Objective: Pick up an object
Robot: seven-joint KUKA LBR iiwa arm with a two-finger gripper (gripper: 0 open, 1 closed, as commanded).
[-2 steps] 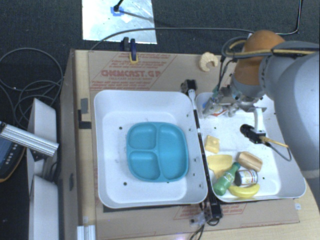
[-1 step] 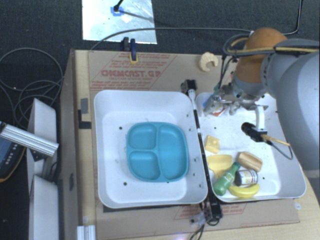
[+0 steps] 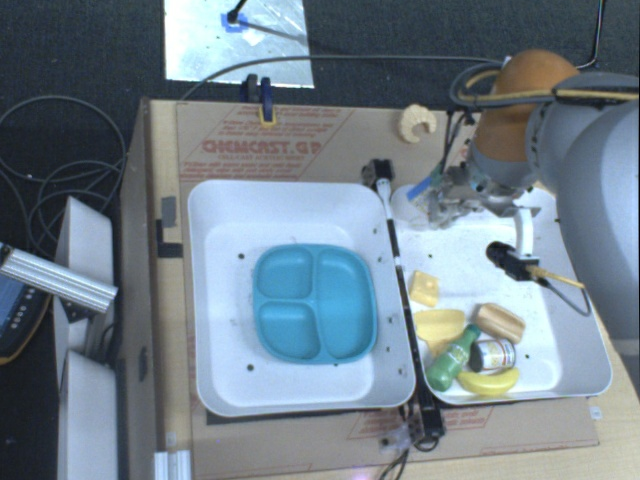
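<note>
Bright, even overhead light, a touch soft in focus.

The white bins (image 3: 300,208) run close to washed out, the foil sheet (image 3: 238,26) at the top throws back a pale glare, and the dark floor (image 3: 70,58) swallows detail. Shadows are faint and short. The near arm (image 3: 590,158) at right looks blurred, and small items show fuzzy edges.

Claw (image 3: 447,206) over right bin (image 3: 580,343) far corner; blue tray (image 3: 312,303) in left bin (image 3: 225,298); food toys cluster near edge.

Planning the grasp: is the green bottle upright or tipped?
Tipped: the green bottle lies on its side in the right bin, neck pointing up-right.
</note>
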